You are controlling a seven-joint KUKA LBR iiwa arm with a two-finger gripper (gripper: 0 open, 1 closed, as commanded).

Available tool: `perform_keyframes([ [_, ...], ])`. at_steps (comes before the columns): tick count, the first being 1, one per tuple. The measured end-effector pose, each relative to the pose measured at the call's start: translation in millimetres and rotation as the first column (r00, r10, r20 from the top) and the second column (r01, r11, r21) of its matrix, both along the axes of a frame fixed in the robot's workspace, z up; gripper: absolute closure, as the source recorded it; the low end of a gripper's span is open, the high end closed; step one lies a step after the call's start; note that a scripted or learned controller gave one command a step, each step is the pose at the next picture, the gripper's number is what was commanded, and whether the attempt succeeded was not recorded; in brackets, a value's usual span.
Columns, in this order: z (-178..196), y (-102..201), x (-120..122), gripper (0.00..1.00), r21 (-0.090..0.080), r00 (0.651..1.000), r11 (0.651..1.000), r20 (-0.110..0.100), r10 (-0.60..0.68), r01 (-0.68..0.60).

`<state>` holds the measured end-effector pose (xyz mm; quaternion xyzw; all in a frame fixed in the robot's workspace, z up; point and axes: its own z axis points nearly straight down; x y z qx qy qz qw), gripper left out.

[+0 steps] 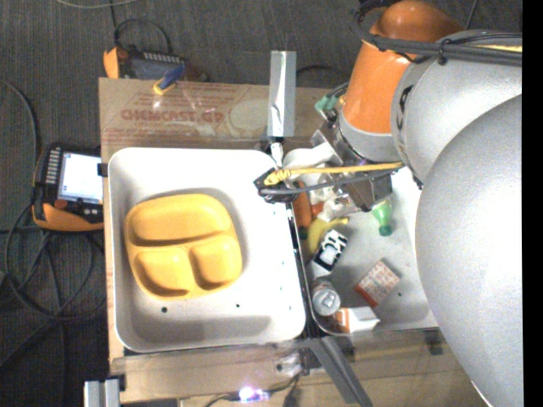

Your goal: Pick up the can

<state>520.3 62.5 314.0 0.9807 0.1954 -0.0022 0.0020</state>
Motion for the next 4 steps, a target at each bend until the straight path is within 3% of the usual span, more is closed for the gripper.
perform_keyframes([
  [1, -21, -56, -24, 1.00, 0.001, 0.995, 0.995, -0.001, -0.099, 0.099],
  [2, 76, -49, -36, 1.00, 0.002, 0.984, 0.984, 0.001, -0.181, 0.181],
  [3, 2, -102, 32, 1.00, 0.000, 0.981, 0.981, -0.001, -0.193, 0.193],
  [4, -65, -151, 52, 1.00, 0.001, 0.988, 0.988, -0.003, -0.152, 0.152],
])
